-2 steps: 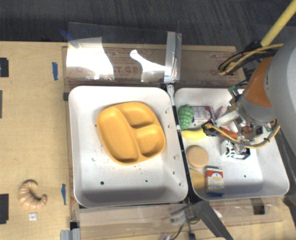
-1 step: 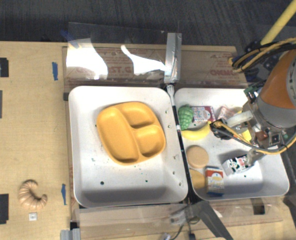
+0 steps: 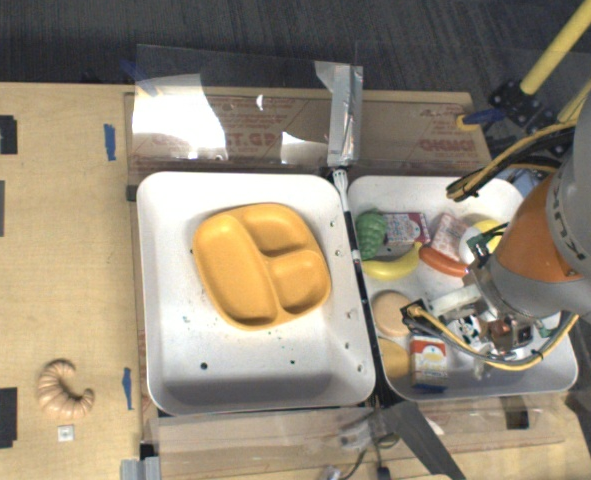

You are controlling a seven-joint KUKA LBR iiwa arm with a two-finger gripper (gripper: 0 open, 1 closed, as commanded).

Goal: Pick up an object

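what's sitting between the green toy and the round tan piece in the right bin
A yellow banana lies between the green toy and the round tan piece, in the camera view.

The grey arm (image 3: 585,198) enters from the right, orange band tilted downward, end effector (image 3: 475,330) lowered.

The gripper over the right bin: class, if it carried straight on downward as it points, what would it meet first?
Probably the small carton beside the gripper, or the right bin floor; depth is unclear from this slanted view.
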